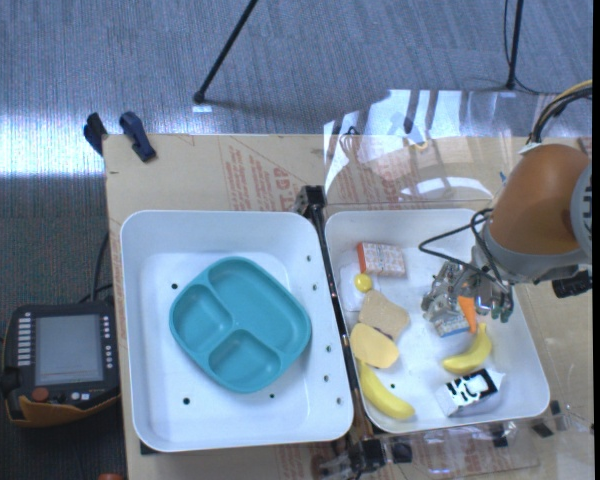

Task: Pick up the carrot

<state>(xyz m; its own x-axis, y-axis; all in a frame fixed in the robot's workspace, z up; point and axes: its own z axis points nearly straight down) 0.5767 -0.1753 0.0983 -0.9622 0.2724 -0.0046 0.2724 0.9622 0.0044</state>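
The carrot [467, 314] is a small orange piece in the right part of the right bin [528, 368], just above a banana [468, 352]. My gripper [448, 304] hangs low over the bin, right against the carrot's left side. The grey metal of the gripper covers part of the carrot, so whether it has hold of it cannot be made out. The orange-banded wrist [540, 208] rises behind it to the right.
In the right bin lie a pink box [382, 259], a small yellow piece [363, 282], a bread slice [383, 313], a yellow disc [374, 346], a second banana [385, 393] and a black-and-white packet [470, 388]. A teal divided plate [242, 323] sits in the left bin.
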